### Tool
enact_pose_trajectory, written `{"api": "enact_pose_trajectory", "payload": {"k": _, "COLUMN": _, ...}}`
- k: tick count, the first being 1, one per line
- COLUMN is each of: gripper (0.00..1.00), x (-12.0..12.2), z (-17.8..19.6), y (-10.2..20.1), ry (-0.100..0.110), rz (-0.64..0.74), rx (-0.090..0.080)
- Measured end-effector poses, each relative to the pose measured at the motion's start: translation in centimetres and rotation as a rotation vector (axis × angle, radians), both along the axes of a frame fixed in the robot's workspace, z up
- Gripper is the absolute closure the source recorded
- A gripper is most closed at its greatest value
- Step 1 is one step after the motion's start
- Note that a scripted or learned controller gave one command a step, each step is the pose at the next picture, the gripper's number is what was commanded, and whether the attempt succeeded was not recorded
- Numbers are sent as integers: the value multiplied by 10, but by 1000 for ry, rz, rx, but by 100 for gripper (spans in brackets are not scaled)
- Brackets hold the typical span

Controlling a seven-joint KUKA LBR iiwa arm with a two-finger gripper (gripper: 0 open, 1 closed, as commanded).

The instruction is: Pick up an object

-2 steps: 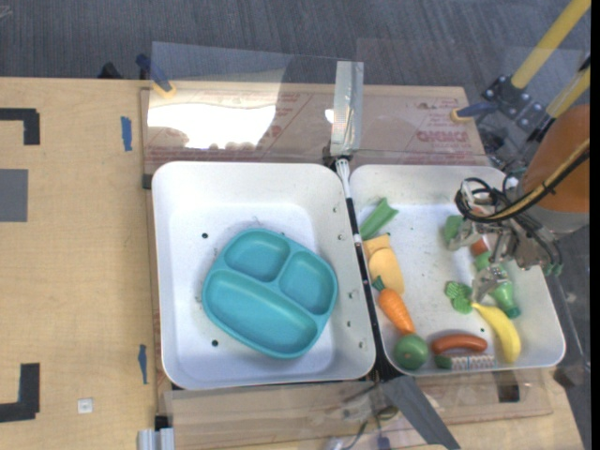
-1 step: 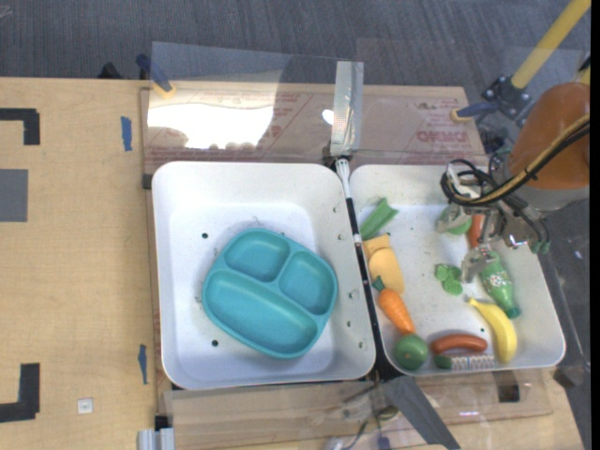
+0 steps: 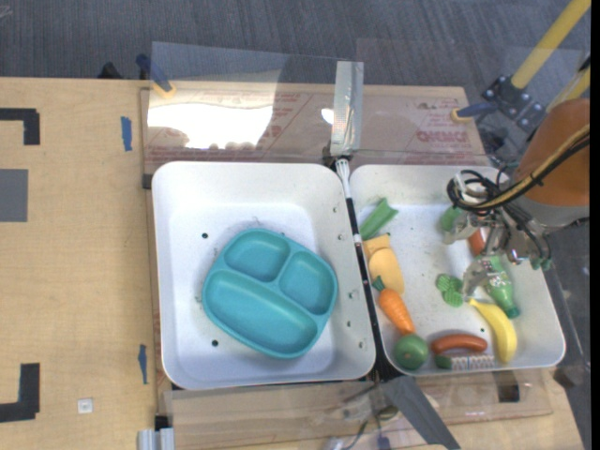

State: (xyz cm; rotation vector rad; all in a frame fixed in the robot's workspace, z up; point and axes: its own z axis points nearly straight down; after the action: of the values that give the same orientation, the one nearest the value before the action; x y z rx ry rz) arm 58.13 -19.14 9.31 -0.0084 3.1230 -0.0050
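- Two white bins sat side by side on the counter [image 3: 75, 251]; the left bin [image 3: 187, 195] carried a teal divided plate [image 3: 272, 292], the right bin [image 3: 412, 181] a scatter of toy food.
- Along the right bin's left wall lay a green pepper [image 3: 378, 219], a yellow corn piece [image 3: 384, 262] and a carrot [image 3: 397, 310], the carrot's long axis slanting toward the bin's near edge.
- By that near edge lay a green ball [image 3: 410, 350] and a red sausage [image 3: 459, 343], lengthwise left to right.
- Just right of the sausage, a banana [image 3: 498, 327] curved with its long axis running from the bin's middle toward the near right corner.
- Over the bin's right half hung the claw [image 3: 490, 251]; whether it was wide, narrow or holding anything could not be told amid cables and green pieces.
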Motion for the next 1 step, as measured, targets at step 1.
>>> {"api": "enact_pose_trajectory", "payload": {"k": 1, "gripper": 0, "x": 21, "z": 0, "y": 1, "ry": 4, "rz": 56, "rx": -2}}
